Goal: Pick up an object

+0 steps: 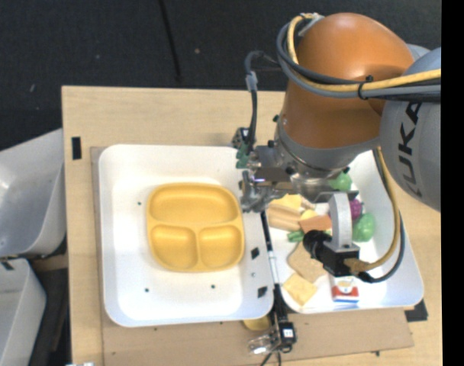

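The gripper (255,183) hangs at the left edge of the right bin (404,284), with a pale wedge (285,213) just beside it to the lower right; I cannot tell how the jaws stand.

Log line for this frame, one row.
arm over right bin | hold unconfirmed | left bin: yellow plate | right bin: tan blocks, green pieces, small box
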Controlling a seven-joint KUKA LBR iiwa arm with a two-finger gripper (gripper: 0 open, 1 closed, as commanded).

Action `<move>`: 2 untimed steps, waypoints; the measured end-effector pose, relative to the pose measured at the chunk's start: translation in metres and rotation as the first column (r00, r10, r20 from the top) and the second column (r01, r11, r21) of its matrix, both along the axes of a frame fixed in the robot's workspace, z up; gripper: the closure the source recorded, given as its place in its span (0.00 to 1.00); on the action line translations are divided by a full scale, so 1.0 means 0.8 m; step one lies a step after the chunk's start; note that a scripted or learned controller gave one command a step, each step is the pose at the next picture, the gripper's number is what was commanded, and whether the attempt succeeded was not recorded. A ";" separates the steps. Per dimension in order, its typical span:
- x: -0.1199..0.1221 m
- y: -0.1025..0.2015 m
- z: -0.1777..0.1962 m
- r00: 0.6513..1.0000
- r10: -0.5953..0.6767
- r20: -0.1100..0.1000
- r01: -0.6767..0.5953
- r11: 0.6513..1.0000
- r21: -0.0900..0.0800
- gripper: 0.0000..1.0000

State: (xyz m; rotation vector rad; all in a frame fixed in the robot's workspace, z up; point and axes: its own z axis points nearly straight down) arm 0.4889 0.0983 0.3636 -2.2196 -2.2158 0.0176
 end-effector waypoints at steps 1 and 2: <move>0.002 -0.046 -0.032 1.000 -0.001 0.011 0.001 1.000 0.002 1.00; 0.001 -0.004 -0.008 1.000 0.006 0.012 -0.007 1.000 0.004 1.00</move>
